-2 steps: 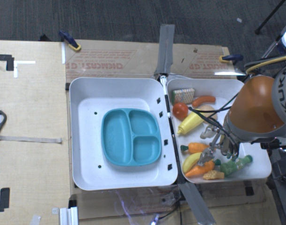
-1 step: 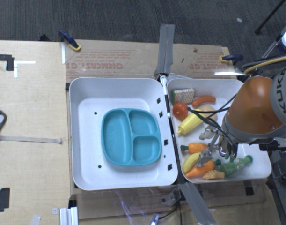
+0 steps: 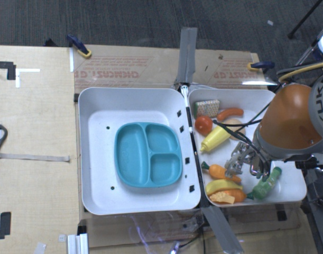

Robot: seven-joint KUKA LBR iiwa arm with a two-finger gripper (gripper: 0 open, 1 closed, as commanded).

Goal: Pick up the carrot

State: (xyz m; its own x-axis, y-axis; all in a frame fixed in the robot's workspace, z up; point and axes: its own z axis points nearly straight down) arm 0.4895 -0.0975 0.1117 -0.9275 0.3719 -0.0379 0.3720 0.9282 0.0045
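Note:
The carrot (image 3: 216, 171) is small and orange with a green top and lies low in the right bin (image 3: 293, 192), near its left wall. My gripper (image 3: 236, 163) hangs just to the carrot's right, below the orange wrist band, its metal fingers pointing down over the bin floor. From this angle the gap between them is unclear, and nothing shows between them.
The right bin also holds a tomato (image 3: 203, 124), a yellow bottle (image 3: 214, 138), a red chili (image 3: 230, 112), a banana (image 3: 222, 186), an orange slice (image 3: 224, 197) and a green bottle (image 3: 266, 184). The left bin (image 3: 98, 157) holds a blue divided plate (image 3: 148, 154).

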